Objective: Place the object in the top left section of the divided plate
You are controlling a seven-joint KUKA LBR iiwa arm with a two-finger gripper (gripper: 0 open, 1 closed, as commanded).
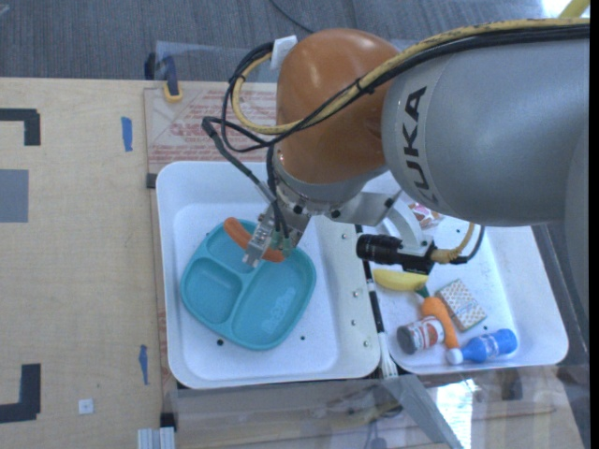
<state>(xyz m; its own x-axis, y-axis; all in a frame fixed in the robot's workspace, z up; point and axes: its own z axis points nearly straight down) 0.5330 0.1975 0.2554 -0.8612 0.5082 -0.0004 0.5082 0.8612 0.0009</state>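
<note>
Carrot (240,234) lies diagonal, upper-left to lower-right.

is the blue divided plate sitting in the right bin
No, the blue divided plate lies in the left bin; the right bin holds a banana and small bottles.
</note>
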